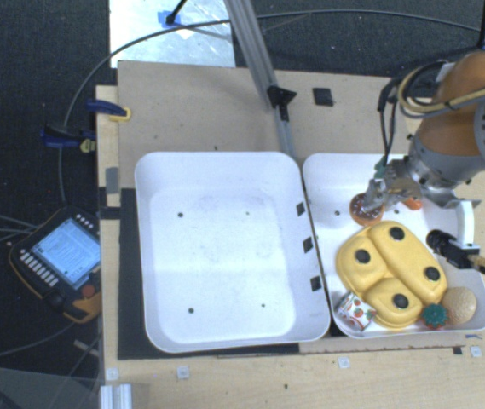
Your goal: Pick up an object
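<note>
The gripper [377, 196] is lowered over a small orange disc [366, 209] by the right bin's [327, 177] rear edge; its state cannot be told. The disc is judged light, stiff, best pinched across its rim.

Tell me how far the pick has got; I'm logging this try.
Done: the gripper is down in the right bin, at a small round orange-brown object. In hand: nothing visibly lifted; whether it grips is unclear. Left: grasp and raise an object; the yellow toy lies untouched.
</note>
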Controlling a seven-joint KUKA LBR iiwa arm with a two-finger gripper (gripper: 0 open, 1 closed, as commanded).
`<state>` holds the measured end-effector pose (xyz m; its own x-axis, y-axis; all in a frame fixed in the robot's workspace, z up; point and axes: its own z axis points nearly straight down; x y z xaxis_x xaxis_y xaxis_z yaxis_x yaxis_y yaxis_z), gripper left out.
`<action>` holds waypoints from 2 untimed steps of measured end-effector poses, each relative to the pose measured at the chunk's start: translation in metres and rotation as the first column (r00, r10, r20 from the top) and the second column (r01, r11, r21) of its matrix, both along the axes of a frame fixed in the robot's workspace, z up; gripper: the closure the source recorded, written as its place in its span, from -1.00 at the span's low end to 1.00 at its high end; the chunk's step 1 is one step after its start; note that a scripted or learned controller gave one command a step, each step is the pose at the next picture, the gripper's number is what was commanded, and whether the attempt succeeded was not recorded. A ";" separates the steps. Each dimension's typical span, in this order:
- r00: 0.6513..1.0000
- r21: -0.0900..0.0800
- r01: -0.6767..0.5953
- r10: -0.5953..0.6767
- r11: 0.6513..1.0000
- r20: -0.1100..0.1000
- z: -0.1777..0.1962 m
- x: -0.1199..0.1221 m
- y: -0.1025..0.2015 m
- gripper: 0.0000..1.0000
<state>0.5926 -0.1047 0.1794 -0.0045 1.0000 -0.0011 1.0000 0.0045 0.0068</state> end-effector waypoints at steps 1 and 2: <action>1.000 0.000 -0.001 0.001 1.000 0.000 0.046 0.002 0.000 1.00; 1.000 0.003 -0.006 0.006 1.000 -0.003 0.055 0.010 0.048 1.00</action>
